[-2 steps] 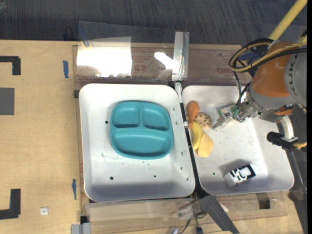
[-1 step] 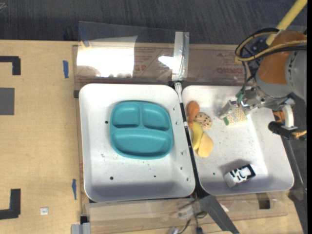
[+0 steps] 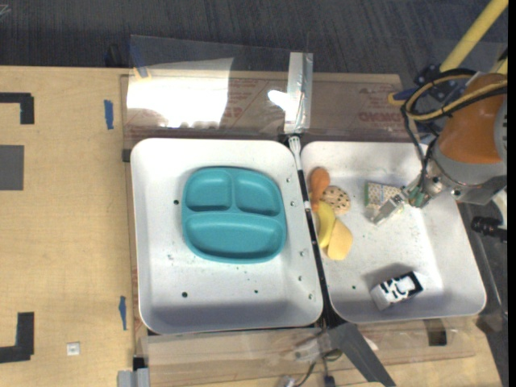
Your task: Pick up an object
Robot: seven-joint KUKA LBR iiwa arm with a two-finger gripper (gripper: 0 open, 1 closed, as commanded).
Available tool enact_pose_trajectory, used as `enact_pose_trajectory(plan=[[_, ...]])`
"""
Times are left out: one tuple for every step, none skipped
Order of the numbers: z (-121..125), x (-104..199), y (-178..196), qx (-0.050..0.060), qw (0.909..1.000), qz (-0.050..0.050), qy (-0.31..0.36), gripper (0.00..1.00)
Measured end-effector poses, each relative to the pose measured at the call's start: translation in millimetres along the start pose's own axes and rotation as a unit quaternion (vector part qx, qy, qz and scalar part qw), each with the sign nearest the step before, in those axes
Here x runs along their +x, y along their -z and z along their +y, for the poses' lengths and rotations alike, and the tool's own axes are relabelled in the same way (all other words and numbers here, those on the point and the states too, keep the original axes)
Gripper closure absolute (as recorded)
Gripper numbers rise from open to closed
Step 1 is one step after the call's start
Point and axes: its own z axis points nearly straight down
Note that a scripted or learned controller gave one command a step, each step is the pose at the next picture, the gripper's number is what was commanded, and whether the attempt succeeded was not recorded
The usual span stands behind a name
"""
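Claw: two-finger gripper point(image 3: 395, 204) at right-centre of frame, low in the right white bin point(image 3: 451, 297); finger state cannot be told.
Nearest thing: small grey-green crumpled packet point(image 3: 379, 193), directly at the gripper tip, touching or just beside; contact unclear.
Packet axis: too crumpled to read.
Other candidates: orange, speckled and yellow toy food pieces point(image 3: 330, 216) along the bin's left wall, the yellow ones long top-to-bottom; black-and-white block point(image 3: 397, 289) lower right, tilted.
Left bin: teal divided plastic plate point(image 3: 234, 214).
Progress: judged approach or grasp stage; nothing lifted, pick-up remains.
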Motion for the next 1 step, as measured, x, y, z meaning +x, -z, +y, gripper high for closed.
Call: enact_pose_trajectory(plan=[[40.6, -9.5, -0.8, -0.001, 0.9946, 0.0, -0.103, 0.0]])
